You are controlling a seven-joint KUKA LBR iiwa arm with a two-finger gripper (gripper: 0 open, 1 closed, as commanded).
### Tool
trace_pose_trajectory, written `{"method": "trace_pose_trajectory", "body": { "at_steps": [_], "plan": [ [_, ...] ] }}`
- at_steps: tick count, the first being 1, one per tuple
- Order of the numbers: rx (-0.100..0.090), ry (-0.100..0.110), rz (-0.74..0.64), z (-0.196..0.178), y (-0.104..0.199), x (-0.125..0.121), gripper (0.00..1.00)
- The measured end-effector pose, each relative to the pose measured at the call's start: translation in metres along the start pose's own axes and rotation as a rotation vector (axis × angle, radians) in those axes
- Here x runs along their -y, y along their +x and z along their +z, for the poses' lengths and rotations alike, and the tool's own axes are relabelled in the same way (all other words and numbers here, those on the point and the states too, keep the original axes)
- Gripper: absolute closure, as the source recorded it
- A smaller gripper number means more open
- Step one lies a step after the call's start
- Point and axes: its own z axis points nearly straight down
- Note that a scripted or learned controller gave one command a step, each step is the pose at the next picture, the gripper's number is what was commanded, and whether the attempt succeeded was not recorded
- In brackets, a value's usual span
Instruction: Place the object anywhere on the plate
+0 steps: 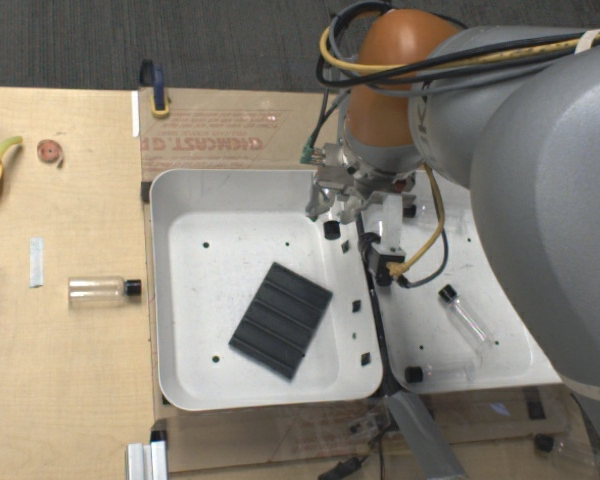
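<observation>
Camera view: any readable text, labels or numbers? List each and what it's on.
Red print on the cardboard sheet behind the left bin: it appears mirrored or upside down from this view; the larger line looks like "CHEMCAST", but I can't be sure.
A smaller red line above it: too blurred to read.
Dark ribbed plate, clear bottle, tube in the right bin: no text visible.

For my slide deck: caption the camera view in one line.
KUKA arm's gripper poised over the divide between two white bins; dark ridged plate in the left bin, clear vial in the right.
</observation>
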Motion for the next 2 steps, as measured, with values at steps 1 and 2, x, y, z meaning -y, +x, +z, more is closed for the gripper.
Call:
{"method": "trace_pose_trajectory", "body": {
  "at_steps": [1,2],
  "plan": [
    [0.001,0.001,-0.102,0.058,0.125,0.086,1.00],
    [-0.001,-0.002,-0.491,-0.012,0.132,0.030,1.00]
  ]
}}
